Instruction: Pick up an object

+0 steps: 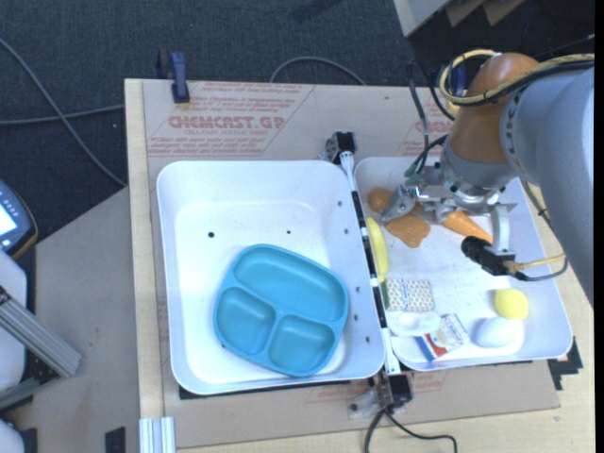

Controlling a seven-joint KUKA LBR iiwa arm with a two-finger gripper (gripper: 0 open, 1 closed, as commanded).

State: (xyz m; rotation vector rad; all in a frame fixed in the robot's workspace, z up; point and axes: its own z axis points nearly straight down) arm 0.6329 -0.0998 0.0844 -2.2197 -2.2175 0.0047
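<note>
Camera view, from above at a slant. We see two white bins side by side on a board [236, 121] printed in red with "CHEMCAST GP"; the smaller lines of print are too fine for us to read.

The left bin [189, 196] holds a blue divided plate [280, 308] with three compartments.

The right bin [543, 333] holds:
- a banana [377, 245] along its left wall
- a brown piece [408, 230] and a small brown ball [378, 199]
- an orange carrot [464, 223]
- a yellow lemon [511, 303] and a white object [494, 331]
- a patterned packet [410, 295] and a red, white and blue packet [438, 337], print unreadable

The gripper [444, 196] sits low over the far end of the right bin, beside the brown piece and carrot. We cannot tell how its jaws stand, nor whether they grasp anything.
</note>
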